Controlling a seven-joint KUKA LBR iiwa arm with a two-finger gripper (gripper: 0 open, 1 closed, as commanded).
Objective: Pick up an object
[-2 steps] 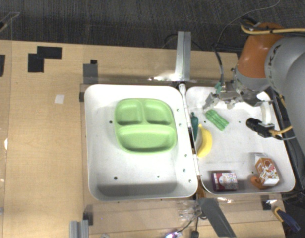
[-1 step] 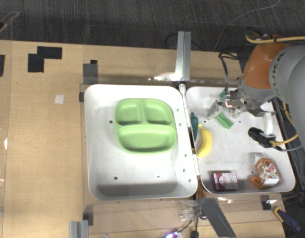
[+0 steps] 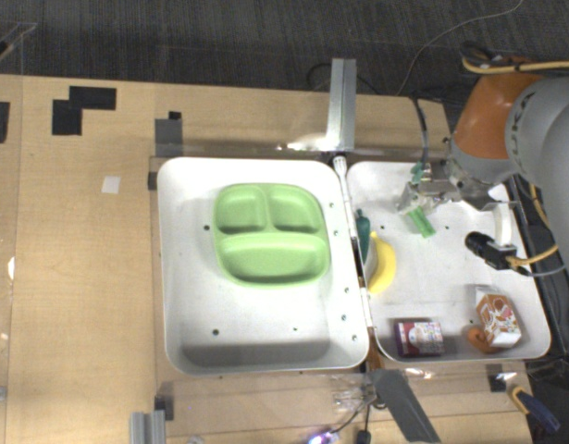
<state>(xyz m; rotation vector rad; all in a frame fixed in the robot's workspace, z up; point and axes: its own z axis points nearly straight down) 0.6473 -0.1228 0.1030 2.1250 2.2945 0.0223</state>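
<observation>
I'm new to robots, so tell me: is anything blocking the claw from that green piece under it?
Nothing visible does. The claw hangs right over the small green piece in the right bin; the banana lies off to its side.

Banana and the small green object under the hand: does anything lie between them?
No. In the camera view, bare white bin floor separates the banana from the small green object below the hand.
</observation>
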